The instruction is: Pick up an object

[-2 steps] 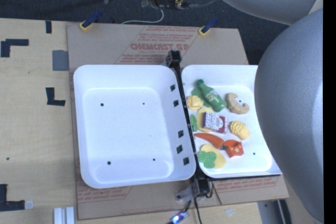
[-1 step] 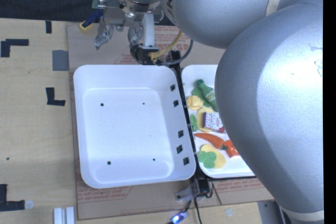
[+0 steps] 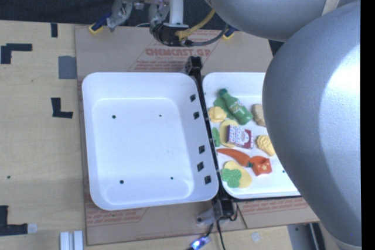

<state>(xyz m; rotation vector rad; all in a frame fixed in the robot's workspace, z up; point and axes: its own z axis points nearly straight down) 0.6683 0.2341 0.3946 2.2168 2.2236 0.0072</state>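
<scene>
Reading the red print on the brown cardboard sheet under the bins, I make out "CHEMCAST" and a few letters after it; black lettering on the big grey arm is cut off and unreadable to me. A small red-and-white packet in the right-hand white bin carries a label too blurred to read. It lies among a green toy bottle, an orange carrot shape, a red piece and yellow bits. My gripper hangs at the top, beyond the left-hand white bin, well apart from those toys; whether it is gripping anything I cannot tell.
</scene>
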